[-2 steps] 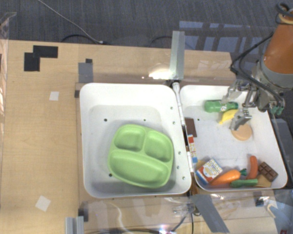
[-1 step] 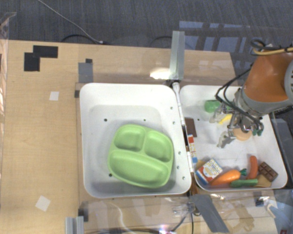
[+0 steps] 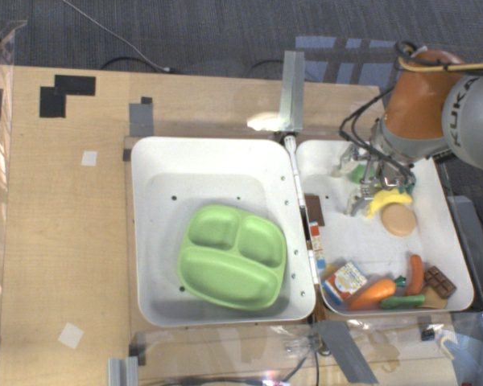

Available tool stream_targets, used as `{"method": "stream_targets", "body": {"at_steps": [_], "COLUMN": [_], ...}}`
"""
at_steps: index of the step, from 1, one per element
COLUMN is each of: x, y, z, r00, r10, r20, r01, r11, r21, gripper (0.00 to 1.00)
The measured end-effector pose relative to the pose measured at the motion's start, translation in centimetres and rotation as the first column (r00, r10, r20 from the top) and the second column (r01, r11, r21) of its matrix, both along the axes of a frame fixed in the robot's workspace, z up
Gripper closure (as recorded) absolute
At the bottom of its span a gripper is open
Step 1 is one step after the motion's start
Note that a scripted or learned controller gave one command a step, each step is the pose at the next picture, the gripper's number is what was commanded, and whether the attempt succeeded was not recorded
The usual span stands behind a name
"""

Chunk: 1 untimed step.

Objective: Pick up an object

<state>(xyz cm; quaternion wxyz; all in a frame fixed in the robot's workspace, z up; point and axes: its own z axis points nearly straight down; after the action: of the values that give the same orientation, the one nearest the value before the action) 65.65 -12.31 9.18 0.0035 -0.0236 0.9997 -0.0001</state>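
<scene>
In the right bin (image 3: 459, 240), I see my gripper (image 3: 369, 190) low beside the banana (image 3: 384, 203); its grip state I cannot tell. Crowded against the tan disc (image 3: 400, 219), the banana may slip sideways.

Green divided plate (image 3: 233, 256) in left white bin (image 3: 149, 215); wooden bench (image 3: 56, 240).

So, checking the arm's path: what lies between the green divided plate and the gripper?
In the camera view, between the green plate and the gripper run the bins' adjoining rims, then bare white floor.
</scene>
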Motion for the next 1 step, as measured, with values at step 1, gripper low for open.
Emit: {"method": "stream_targets", "body": {"at_steps": [1], "x": [-1.78], "y": [-4.85], "z": [1.01], "r00": [0.998], "r10": [0.059], "r20": [0.0], "r01": [-0.059], "r11": [0.998], "r21": [-0.001], "gripper": [0.0]}}
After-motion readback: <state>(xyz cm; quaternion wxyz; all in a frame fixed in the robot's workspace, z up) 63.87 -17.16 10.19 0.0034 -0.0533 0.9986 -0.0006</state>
